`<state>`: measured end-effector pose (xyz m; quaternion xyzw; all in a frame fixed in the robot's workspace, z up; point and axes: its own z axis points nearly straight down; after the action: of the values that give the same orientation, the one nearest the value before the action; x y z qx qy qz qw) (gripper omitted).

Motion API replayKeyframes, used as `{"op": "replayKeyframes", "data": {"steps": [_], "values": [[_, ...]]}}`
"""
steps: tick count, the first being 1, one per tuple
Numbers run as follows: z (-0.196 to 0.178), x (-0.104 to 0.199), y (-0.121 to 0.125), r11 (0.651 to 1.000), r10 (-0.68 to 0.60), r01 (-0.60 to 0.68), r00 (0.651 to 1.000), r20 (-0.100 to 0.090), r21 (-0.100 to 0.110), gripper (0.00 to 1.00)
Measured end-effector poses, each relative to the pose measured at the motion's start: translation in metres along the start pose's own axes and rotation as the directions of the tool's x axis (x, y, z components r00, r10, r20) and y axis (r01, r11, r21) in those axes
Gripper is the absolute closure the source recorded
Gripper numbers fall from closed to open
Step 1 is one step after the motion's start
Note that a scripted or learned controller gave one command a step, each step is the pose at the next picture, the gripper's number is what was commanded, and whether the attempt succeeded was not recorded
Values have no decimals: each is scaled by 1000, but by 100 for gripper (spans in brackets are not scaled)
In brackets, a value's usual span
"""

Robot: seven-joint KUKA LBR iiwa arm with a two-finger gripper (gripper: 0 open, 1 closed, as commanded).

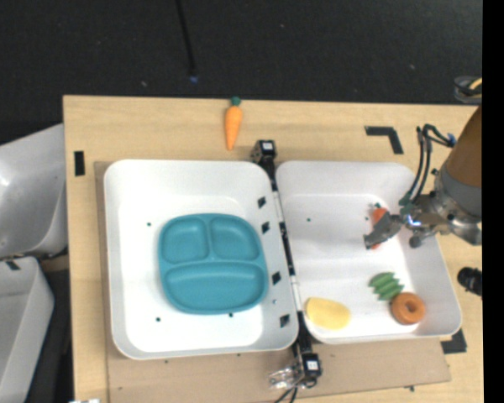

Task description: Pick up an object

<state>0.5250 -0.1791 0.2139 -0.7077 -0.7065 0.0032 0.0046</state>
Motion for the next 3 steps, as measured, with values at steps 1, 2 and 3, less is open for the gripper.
{"op": "replayKeyframes", "data": {"steps": [1, 2, 3], "values": [[-6, 0, 3, 1000, -3, 3, 1000, 3, -11, 0], [43, 0, 13, 1000, -2, 2, 1000, 3, -8, 0], [99, -7, 4, 1000, -1, 1, 1000, 3, -7, 0]]}}
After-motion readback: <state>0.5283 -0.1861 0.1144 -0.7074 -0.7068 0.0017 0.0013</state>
